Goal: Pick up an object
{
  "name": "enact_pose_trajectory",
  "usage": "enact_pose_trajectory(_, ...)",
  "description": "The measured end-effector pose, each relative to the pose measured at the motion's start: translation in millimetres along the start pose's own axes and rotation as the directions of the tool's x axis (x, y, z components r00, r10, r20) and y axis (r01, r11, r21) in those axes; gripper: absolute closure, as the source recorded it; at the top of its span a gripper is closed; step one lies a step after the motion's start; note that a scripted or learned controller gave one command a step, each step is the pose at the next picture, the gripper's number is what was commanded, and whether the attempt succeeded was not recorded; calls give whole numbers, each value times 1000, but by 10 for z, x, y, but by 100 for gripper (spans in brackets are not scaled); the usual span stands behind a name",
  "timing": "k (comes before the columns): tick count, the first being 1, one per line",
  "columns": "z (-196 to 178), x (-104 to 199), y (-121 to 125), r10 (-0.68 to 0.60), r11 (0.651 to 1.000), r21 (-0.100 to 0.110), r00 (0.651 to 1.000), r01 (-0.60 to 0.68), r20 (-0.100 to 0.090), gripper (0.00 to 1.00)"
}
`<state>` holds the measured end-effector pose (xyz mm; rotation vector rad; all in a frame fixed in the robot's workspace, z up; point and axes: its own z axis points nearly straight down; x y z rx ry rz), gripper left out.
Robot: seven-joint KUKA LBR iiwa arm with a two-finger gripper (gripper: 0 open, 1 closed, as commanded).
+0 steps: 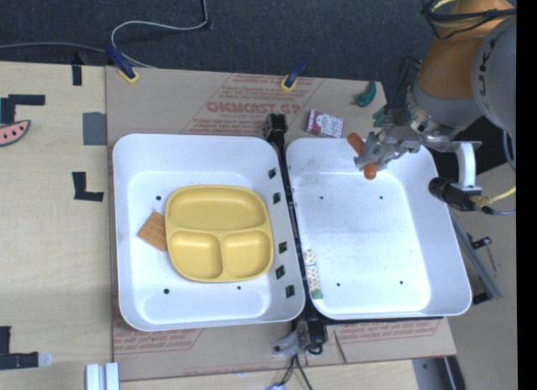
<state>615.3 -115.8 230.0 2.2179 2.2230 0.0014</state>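
Cardboard covers the worktop (252,107) under both white bins. Nearest us, the left bin (134,296) holds a yellow divided plate (220,233) resting partly on a tan cracker (153,231). We judge the plate light, stiff and slick, best taken by its raised rim. Farther off, at the right bin's (436,296) back edge, the gripper (367,164) has its jaws closed on a small orange piece (369,172).

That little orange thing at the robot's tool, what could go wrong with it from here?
The orange thing sits at the tip of the tool, high over the back rim of the right bin. If the hold is poor, it may drop, perhaps outside onto the cardboard.
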Motion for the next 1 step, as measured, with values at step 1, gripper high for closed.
enact_pose_trajectory(1,216,581,-159,0,1000,4,1000,0,-1,100)
